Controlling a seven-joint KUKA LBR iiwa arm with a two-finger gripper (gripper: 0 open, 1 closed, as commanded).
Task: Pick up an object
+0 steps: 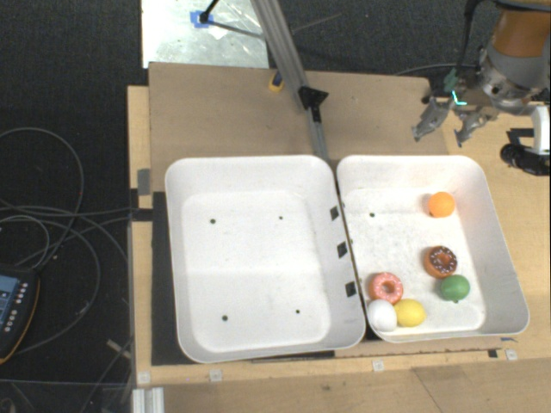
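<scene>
My gripper (446, 127) hangs open above the back edge of the right bin (495, 222), with nothing between its fingers. Inside that bin an orange ball (441, 204) lies below and in front of the gripper. A chocolate donut (441, 261) sits farther forward, with a green ball (455, 288) just in front of it. At the bin's front left corner are a pink frosted donut (386, 287), a white egg-shaped object (381, 316) and a yellow lemon (410, 313), close together.
The left bin (185, 256) lies beside the right one, joined by black clips along the shared wall. A grey pole (280, 37) slants over the bench behind the bins. Cables lie on the dark floor at left.
</scene>
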